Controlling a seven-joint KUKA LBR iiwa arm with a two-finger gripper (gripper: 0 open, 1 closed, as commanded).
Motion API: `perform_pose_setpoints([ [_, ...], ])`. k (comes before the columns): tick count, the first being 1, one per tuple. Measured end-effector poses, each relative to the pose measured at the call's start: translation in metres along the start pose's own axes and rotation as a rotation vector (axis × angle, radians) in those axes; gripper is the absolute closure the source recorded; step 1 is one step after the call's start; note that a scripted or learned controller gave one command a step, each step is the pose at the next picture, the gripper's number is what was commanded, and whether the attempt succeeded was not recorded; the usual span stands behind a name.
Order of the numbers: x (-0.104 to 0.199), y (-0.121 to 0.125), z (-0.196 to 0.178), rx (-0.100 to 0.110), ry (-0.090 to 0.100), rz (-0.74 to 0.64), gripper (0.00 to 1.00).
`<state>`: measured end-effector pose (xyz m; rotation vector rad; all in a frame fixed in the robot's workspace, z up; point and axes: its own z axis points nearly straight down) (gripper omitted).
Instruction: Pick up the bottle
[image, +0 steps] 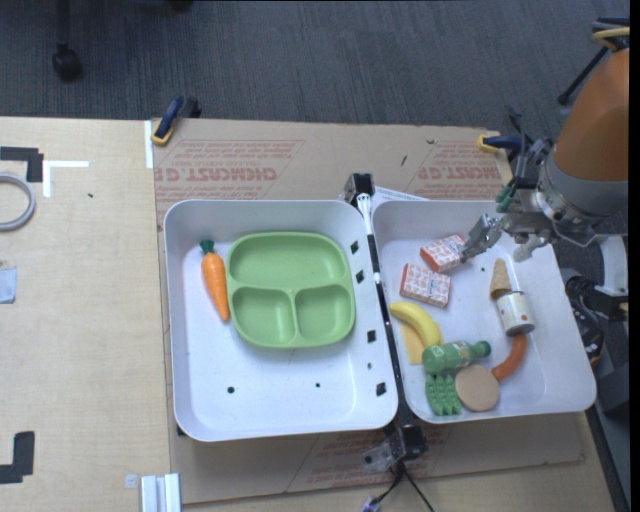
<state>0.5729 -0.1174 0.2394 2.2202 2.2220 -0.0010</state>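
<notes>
A bench seen from above holds two shallow white bins side by side on brown cardboard. The left bin (190, 390), in the middle of the frame, contains a green divided plate (292, 288) with three compartments, and a toy carrot (214, 280) lying just beside the plate's left edge.

The right bin (560, 385) holds a cluster of toy foods. The bottle (456, 353), small and green, lies on its side in the lower part of this bin, its cap pointing right. A yellow banana (414, 328) lies just to its upper left, a green bumpy block (442, 392) sits directly below it, and a round tan disc (477, 388) lies to its lower right, touching or nearly touching it. A curved red-orange sausage (510, 357) sits to the right. Above that lies a cream and white cylinder (510, 296). Two red-and-white patterned boxes (426, 284) lie in the bin's upper left area.

The grey robot arm enters from the upper right of the frame. Its gripper (487, 234) hangs over the upper part of the right bin, near the upper patterned box and well apart from the bottle. How far its claw is open cannot be told from this angle, and nothing is visibly held in it.
</notes>
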Motion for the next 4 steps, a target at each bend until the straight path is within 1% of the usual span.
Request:
perform_pose_setpoints([
  [1, 0.0, 0.001, -0.009, 0.0, -0.001, 0.0, 1.0],
  [2, 0.008, -0.084, -0.007, -0.001, 0.0, -0.269, 1.0],
  [3, 0.117, -0.092, 0.047, 0.0, 0.0, -0.224, 1.0],
  [4, 0.176, -0.095, 0.047, 0.0, 0.0, -0.291, 1.0],
])
